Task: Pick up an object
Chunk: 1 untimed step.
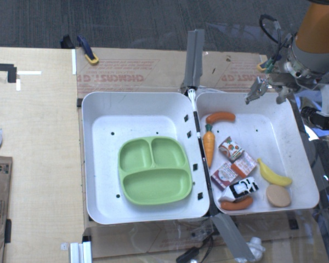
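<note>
My gripper hangs above the back edge of the right bin, its fingers spread open with nothing between them. Below and to its left an orange sausage lies near the bin's back wall. A carrot lies along the left wall. Small cartons cluster in the middle, with a yellow banana to their right. At the front lie a black-and-white piece, a second sausage and a round tan bun.
The left bin holds a green divided plate. A grey divider post stands between the bins at the back. Cardboard lies behind the bins, and cables hang beside the arm at the right.
</note>
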Available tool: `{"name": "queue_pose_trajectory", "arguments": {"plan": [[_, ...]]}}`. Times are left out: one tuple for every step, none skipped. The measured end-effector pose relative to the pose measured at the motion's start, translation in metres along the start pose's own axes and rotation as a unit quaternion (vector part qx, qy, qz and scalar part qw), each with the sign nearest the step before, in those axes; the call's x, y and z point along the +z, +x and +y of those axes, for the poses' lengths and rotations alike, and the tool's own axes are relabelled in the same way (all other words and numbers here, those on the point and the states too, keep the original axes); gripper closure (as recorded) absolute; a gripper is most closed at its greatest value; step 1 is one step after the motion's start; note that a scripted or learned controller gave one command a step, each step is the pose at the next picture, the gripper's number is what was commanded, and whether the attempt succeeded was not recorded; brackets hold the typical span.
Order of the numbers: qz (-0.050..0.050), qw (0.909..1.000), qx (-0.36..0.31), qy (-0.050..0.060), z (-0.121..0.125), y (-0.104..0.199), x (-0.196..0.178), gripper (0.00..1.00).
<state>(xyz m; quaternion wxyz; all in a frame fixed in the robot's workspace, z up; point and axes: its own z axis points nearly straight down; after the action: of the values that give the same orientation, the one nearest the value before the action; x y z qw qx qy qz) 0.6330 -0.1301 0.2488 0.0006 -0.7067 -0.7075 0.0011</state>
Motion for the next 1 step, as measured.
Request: {"name": "queue_pose_trajectory", "arguments": {"plan": [[0.0,0.9966,0.082,-0.001,0.0049,0.0302,0.1569,0.0]]}}
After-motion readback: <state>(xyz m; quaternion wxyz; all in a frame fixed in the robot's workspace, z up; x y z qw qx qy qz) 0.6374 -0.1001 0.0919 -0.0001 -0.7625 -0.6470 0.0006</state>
